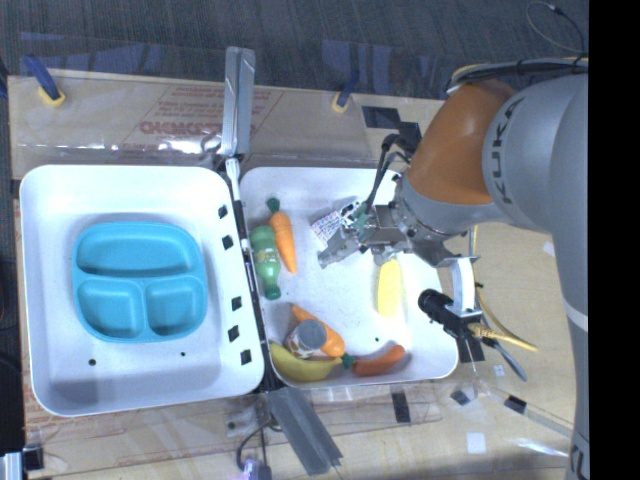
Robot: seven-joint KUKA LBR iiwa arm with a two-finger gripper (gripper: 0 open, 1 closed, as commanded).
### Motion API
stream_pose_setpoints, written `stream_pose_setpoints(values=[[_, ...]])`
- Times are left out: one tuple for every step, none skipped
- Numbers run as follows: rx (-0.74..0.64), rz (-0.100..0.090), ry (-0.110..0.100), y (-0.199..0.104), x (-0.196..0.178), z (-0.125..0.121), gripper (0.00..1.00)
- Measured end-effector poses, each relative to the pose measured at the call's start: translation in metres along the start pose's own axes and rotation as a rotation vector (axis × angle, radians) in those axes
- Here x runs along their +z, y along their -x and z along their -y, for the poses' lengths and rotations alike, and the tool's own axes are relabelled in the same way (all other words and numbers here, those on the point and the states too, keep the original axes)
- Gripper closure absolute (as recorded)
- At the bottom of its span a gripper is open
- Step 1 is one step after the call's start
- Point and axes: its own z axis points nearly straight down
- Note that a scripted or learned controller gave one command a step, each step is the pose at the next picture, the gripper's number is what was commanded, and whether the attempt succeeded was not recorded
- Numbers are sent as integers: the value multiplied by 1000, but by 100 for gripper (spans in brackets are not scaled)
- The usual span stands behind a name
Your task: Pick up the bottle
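**Bottle lying by the right bin's left wall**

I see the bottle on its side, green with a yellowish label, beside a carrot. Farther right, the gripper hangs mid-bin; I can't tell its finger state.

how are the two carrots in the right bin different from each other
The upper carrot lies near the bin's left wall, running almost top to bottom in the view, beside the green bottle. The lower carrot lies along the bin's near wall, running nearly sideways, next to the banana. The upper one looks paler orange, the lower one redder. Both have green tops and lie flat in the right bin.
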Motion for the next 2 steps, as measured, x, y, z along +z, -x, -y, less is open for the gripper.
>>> stream_pose_setpoints(values=[[-5, 0, -2, -1, -10, 0, 100], [466, -1, 1, -1, 109, 53, 100]])
